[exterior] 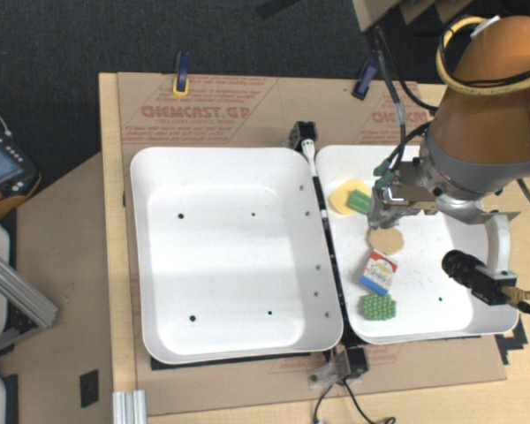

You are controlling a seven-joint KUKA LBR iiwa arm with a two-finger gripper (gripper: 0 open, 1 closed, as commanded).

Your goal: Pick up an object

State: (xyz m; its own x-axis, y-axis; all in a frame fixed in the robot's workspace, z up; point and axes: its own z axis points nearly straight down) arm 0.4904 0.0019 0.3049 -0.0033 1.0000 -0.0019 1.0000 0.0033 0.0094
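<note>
Orange wrist band looms over the right bin (477, 321), pick not made yet.
End effector (390, 203) hovers low; whether it grips anything, can't tell. Tan disc (385, 239) just below it, yellow piece (341, 198) and green block (359, 203) beside, all lying loose.

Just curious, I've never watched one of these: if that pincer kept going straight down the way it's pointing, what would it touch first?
Probably the tan disc, which lies right under the pincer in the right bin. Depth is hard to judge from this slant, so it might instead land beside it.
</note>
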